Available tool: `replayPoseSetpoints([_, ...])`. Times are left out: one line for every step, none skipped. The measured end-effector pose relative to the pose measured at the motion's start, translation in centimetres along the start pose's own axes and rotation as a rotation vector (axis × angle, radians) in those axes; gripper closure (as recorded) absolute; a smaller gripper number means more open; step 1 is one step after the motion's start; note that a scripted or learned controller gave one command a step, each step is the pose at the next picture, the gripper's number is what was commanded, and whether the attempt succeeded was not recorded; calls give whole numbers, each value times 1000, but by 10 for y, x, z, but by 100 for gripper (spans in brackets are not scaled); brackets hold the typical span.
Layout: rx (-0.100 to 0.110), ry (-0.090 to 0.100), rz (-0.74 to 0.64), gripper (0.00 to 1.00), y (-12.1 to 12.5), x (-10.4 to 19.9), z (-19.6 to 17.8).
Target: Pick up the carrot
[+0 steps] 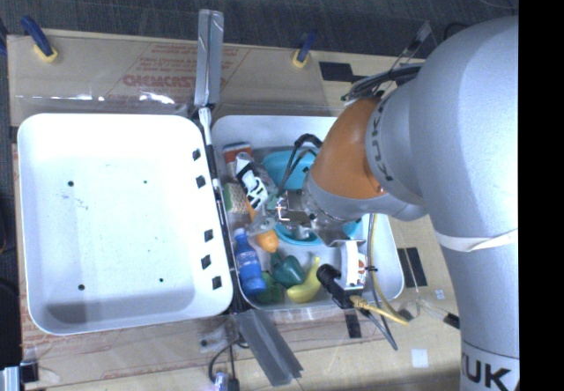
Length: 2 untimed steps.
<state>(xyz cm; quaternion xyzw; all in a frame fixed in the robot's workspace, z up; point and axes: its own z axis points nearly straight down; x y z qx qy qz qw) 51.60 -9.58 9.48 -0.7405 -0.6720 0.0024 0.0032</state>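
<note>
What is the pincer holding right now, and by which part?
Cannot be told: the arm covers the pincer low in the right bin, above the pile.

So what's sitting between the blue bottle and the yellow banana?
In the camera view, a dark green toy lies between the blue bottle and the yellow banana, in the right bin. What it is, I can't tell.

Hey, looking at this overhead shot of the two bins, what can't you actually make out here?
- Gripper: camera view, hidden beneath the arm's orange band and wrist; open or shut cannot be told.
- Carrot: an orange piece beside the blue bottle may be it, too small to confirm.
- Right bin: its middle and right side are covered by the arm.
- Blue item: mostly hidden by the wrist, unidentifiable.
</note>
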Motion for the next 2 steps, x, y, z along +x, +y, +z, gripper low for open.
replayPoseSetpoints([10,12,-24,100,0,11,-8])
replayPoseSetpoints([1,0,-85,100,-4,56,-94])
